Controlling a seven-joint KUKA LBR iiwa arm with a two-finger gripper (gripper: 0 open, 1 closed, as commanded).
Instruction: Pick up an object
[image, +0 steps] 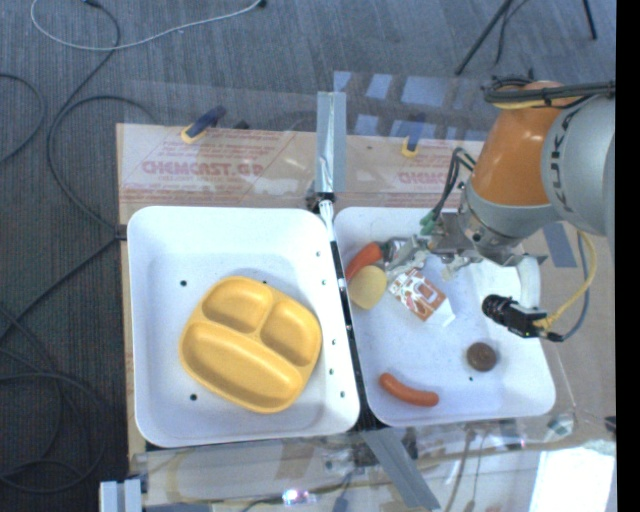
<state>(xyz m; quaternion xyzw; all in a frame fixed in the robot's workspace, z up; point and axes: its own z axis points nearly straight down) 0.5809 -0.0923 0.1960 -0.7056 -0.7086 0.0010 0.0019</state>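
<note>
The right bin (520, 400) holds several small items. An orange carrot-like piece (361, 259) lies at its left wall, with a pale yellow round fruit (368, 288) just below it. Right of those lies a white and orange snack packet (420, 295). A brown disc (482, 356) sits toward the right, and a red-orange sausage (408, 391) lies near the front wall. My gripper (408, 250) hangs low over the bin's upper middle, just above the packet and right of the carrot piece. Nothing shows between its tips.
The left bin (160, 240) carries a yellow divided tray (250, 342). A metal rail (328, 150) runs up from between the two bins. A black cable connector (508, 312) juts out beside the wrist over the right bin. Cables lie on the floor at left.
</note>
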